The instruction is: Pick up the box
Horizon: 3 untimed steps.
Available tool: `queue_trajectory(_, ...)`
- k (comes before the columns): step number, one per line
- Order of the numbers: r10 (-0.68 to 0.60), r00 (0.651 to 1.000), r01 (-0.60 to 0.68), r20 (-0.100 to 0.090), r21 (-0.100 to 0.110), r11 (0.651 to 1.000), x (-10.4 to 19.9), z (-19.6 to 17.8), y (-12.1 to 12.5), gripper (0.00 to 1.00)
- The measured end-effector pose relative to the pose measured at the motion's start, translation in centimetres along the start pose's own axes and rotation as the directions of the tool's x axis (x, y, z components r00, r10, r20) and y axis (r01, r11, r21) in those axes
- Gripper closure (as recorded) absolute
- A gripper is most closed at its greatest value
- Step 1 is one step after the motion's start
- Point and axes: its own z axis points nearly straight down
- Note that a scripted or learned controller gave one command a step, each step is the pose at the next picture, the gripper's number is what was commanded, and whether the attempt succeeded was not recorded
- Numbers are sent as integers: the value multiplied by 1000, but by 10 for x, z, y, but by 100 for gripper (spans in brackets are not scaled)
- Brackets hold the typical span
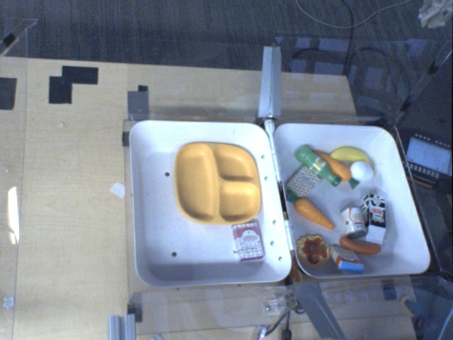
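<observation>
White left bin (152, 190) bears a small flat red-and-white box (248, 241), printed face up

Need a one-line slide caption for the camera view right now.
Box lies flat in the left bin beside a yellow tray; toy food fills the right bin.

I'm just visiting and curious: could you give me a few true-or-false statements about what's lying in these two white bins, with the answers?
1. The yellow divided tray sits in the left bin. True.
2. The small red-and-white box lies in the right bin. False: it lies in the left bin, just below the tray.
3. A banana lies near the right bin's top edge. True.
4. The green bottle is on the tray. False: it is in the right bin.
5. Two carrots share the right bin. True.
</observation>
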Motion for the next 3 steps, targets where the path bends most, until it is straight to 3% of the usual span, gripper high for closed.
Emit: queue_trajectory(3,-26,1000,26,6,-11,1000,10,-32,4,100)
